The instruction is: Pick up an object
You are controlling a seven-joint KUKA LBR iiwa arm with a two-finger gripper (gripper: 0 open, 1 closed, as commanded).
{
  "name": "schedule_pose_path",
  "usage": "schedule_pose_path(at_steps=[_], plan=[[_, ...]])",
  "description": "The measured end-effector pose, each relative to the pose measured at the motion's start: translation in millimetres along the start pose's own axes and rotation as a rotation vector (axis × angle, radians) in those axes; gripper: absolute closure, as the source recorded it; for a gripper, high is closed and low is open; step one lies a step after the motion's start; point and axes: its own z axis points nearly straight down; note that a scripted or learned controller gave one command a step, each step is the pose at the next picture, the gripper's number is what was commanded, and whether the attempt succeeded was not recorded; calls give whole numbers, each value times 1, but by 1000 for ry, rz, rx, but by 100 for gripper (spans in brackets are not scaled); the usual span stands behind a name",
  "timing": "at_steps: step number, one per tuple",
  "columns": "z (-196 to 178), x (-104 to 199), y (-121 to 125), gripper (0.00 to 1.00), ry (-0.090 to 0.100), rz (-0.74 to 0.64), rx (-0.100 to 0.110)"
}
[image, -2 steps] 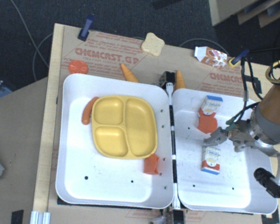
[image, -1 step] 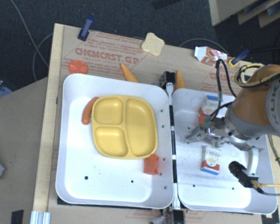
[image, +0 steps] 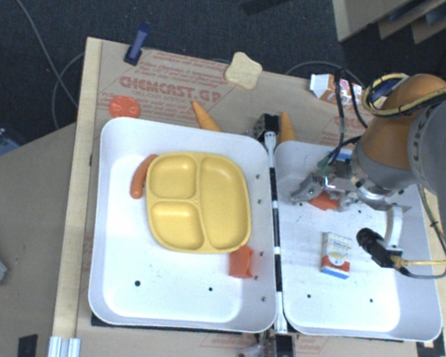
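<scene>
My gripper [image: 322, 192] hangs low over the far left part of the right bin [image: 370, 312]. A small orange-red object [image: 323, 202] lies directly under it, partly hidden by the gripper. A small white, red and blue box [image: 336, 254] rests in the middle of the same bin, nearer the front than the gripper. In the left bin [image: 145, 288] there is a yellow divided plate [image: 199, 202]. A sausage [image: 139, 176] lies along the plate's left side and an orange block [image: 240, 262] sits at its front right corner.
Behind the bins the bench holds a bread slice [image: 243, 68], a blue item [image: 137, 42], an orange disc [image: 122, 106], two carrot-like pieces [image: 205, 116] [image: 286, 127] and a small packet [image: 335, 88]. A black clip [image: 267, 127] sits at the bins' shared rim.
</scene>
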Motion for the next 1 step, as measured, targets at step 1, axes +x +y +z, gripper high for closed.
schedule_pose_path(at_steps=[1], plan=[[-10, 0, 0, 100, 0, 0, -2]])
